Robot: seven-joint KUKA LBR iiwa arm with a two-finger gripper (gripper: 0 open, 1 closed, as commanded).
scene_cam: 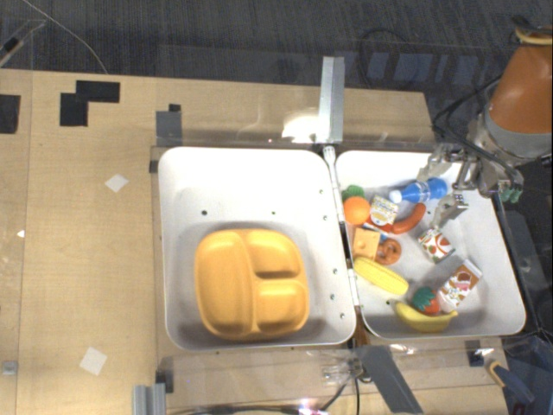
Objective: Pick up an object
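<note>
The right bin (pixel 510 258) holds several small toys. A blue bottle (pixel 421 190) lies near its far side, with a red sausage-like piece (pixel 408 220) just in front of it. An orange ball (pixel 355 209), a yellow corn-like piece (pixel 380 275), a banana (pixel 423 317) and two small cartons (pixel 436 245) (pixel 460 285) lie around them. My gripper (pixel 449 182) hangs over the bin's far right part, at the blue bottle's right end. It is open, and nothing is lifted between its fingers.
The left bin (pixel 216 180) holds a yellow compartment tray (pixel 251 279) in its near half. A metal post (pixel 332 102) stands behind the wall between the bins. The arm's orange band (pixel 523 89) sits at the far right.
</note>
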